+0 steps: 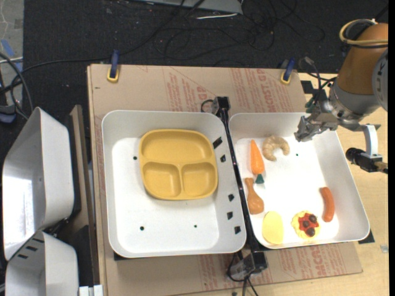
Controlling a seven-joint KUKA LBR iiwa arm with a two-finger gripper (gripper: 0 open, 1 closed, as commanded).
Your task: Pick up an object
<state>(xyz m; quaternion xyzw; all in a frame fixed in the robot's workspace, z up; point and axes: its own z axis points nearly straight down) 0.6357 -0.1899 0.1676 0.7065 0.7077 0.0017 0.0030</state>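
My gripper (303, 134) hangs over the far right part of the right bin (345, 165), just right of a beige croissant-like piece (276, 146). Nothing shows between its fingers. A carrot (257, 158) lies left of the croissant. Below it rests a brown drumstick (252, 194). Along the bin's near side lie a yellow oval piece (273, 227), a small pizza-like piece with red and dark toppings (306, 224) and a reddish sausage (327, 203).
The left bin (123, 227) holds a yellow divided plate (178, 164). A black divider strip (231, 159) runs between the bins. Yellow clamps (113, 74) (287, 74) sit on the cardboard's far edge. White containers (34, 177) stand at the left.
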